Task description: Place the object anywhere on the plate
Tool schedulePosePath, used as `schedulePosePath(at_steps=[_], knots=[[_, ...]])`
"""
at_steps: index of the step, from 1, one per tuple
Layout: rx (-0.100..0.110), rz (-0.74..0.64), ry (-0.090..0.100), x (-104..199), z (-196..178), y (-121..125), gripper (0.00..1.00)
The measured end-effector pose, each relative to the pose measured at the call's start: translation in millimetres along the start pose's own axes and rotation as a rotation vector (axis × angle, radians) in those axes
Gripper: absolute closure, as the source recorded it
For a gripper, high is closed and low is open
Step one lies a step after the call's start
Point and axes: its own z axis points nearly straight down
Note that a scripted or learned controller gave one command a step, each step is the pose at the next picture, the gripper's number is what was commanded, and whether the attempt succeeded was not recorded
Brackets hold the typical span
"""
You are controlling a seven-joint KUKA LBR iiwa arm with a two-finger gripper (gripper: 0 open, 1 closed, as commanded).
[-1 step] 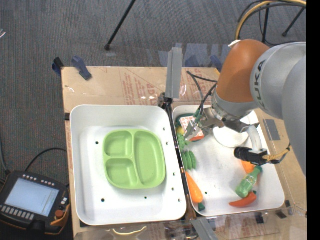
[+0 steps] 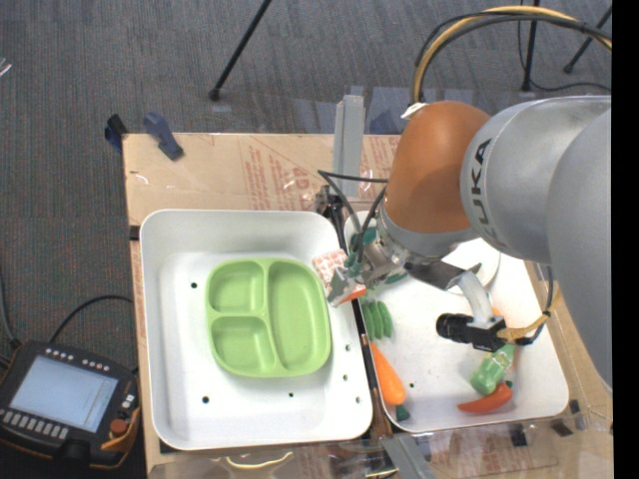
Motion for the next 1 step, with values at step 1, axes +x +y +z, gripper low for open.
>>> schedulePosePath(at_steps=[1], knots=[[0.002,0.119,0.0,67.2,-10.5,-12.1,1.0]])
